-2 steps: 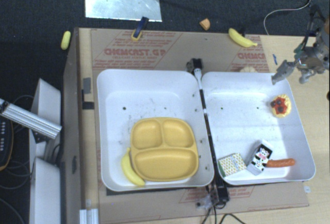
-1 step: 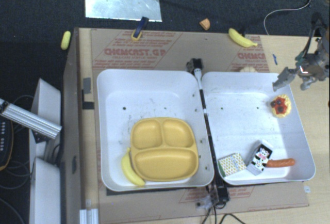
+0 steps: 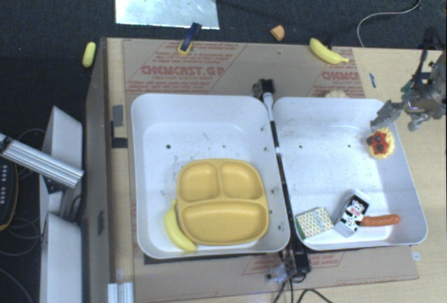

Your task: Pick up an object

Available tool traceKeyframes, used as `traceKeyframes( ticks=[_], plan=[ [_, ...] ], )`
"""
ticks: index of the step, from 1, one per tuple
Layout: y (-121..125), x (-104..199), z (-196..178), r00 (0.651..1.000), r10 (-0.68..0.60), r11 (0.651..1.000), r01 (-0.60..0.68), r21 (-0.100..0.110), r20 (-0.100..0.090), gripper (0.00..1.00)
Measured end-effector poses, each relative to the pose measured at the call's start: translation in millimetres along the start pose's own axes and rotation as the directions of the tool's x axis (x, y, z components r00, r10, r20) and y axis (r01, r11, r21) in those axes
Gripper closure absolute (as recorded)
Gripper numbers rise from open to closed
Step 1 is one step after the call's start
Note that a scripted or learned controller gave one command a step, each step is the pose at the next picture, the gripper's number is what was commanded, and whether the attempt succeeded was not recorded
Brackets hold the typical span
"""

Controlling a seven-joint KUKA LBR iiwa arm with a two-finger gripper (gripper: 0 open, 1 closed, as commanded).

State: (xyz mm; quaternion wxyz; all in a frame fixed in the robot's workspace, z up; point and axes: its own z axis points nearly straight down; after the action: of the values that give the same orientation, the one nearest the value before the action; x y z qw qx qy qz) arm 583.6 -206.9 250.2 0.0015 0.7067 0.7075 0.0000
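Observation:
My gripper (image 3: 400,117) hangs over the far right rim of the right bin (image 3: 328,127), open, with nothing between its fingers. Just below it, against the right wall, lies a small yellow and red toy food piece (image 3: 380,143). Along the front wall of the same bin lie a green and yellow box (image 3: 313,222), a black and white carton (image 3: 355,213) and an orange sausage-shaped toy (image 3: 379,220). The left bin (image 3: 160,120) holds a yellow divided plate (image 3: 222,200) with a yellow banana (image 3: 176,228) tucked at its front left edge.
On the cardboard behind the bins lie another banana (image 3: 327,51), a yellow and blue clamp (image 3: 188,37) and, further back, a small orange piece (image 3: 278,32). A yellow object (image 3: 89,54) sits off the bench's left corner. A metal divider (image 3: 276,141) runs between the bins.

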Motion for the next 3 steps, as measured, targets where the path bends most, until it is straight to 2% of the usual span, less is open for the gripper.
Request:
traceKeyframes(
  ticks=[1,2,3],
  plan=[
    [1.0,-0.1,-11.0,1.000,-0.003,1.000,0.003,-0.003,0.001,1.00],
    [0.9,0.0,-10.9,1.000,-0.003,1.000,0.003,-0.003,0.000,0.00],
    [38.0,0.9,-12.6,1.000,-0.003,1.000,0.003,-0.001,-0.001,0.00]
  ],
)
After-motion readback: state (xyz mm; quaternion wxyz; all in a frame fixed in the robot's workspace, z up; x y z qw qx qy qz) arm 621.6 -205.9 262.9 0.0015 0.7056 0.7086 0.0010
